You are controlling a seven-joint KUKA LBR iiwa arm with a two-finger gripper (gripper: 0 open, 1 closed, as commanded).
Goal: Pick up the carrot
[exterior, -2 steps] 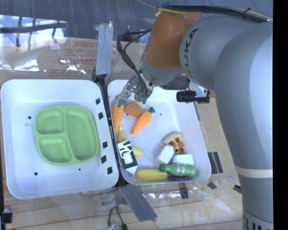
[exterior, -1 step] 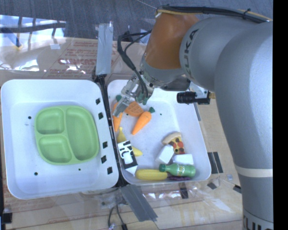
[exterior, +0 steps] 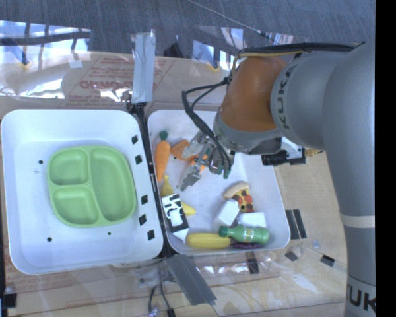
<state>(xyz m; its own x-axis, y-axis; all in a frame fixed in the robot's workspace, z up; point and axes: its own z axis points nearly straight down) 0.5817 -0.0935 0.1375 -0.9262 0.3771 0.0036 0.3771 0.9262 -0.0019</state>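
The carrot [exterior: 162,158], orange with a small green top, lies along the left wall of the right bin [exterior: 270,177], pointing toward the front. My gripper [exterior: 204,167] hangs low over the middle of that bin, a short way right of the carrot and apart from it. Its fingers [exterior: 188,178] stand spread, open, with nothing seen between them. A small orange piece [exterior: 182,150] lies just by the gripper's upper left. The arm's orange wrist band [exterior: 251,98] covers the bin's back part.
The right bin also holds a pizza slice [exterior: 238,191], a white block [exterior: 228,211], a green bottle [exterior: 246,234], a yellow banana-like piece [exterior: 207,241] and a black-and-white tag [exterior: 173,210]. A green divided plate [exterior: 92,185] sits in the left bin [exterior: 20,144].
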